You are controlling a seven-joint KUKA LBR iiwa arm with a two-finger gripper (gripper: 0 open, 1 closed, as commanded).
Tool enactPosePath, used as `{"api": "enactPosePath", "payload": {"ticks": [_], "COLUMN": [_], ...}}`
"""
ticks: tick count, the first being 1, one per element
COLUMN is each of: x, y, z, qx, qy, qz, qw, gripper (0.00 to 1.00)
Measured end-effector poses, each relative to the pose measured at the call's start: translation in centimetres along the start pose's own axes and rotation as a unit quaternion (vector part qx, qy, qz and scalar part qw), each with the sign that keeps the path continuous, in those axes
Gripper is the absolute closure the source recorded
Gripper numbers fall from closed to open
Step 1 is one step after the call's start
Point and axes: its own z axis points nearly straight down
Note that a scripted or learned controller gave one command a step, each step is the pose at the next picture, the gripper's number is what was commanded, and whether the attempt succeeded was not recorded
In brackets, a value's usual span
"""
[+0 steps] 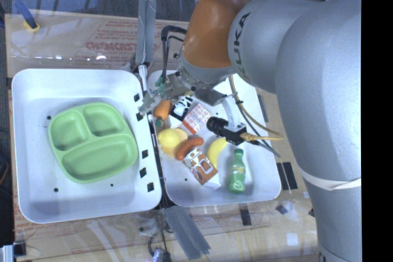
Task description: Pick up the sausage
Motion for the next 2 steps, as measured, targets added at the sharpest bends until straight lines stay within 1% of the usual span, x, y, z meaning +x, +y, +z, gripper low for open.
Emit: {"api": "enactPosePath", "payload": {"ticks": [1, 2], "x": [-0.05, -0.05], "y": [0.03, 0.03], "z": [-1.01, -1.02], "qx": [0.0, 0.0], "qy": [0.0, 0.0], "qz": [-0.001, -0.001], "qw": [1.0, 1.0], "gripper": [1.0, 0.0]}}
